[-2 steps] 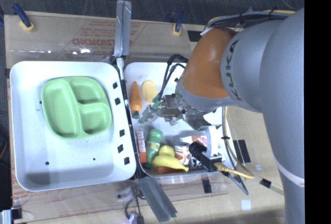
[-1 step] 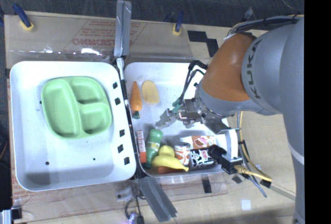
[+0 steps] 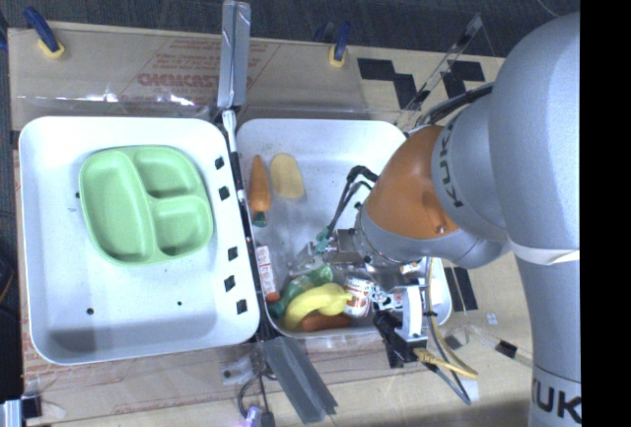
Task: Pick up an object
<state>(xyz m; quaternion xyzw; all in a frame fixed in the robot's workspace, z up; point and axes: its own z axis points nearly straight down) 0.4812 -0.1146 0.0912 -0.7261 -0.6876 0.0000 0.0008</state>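
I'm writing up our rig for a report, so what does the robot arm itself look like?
The arm is bulky, with rounded pale grey casings, an orange band above the wrist, and dark KUKA lettering on its lower link.

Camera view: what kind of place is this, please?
Probably a robotics lab bench for grasping trials. A grey arm hangs over the right bin, which holds a banana and a carrot; the left bin holds a green tray. Blue clamps sit on the board's far edge.
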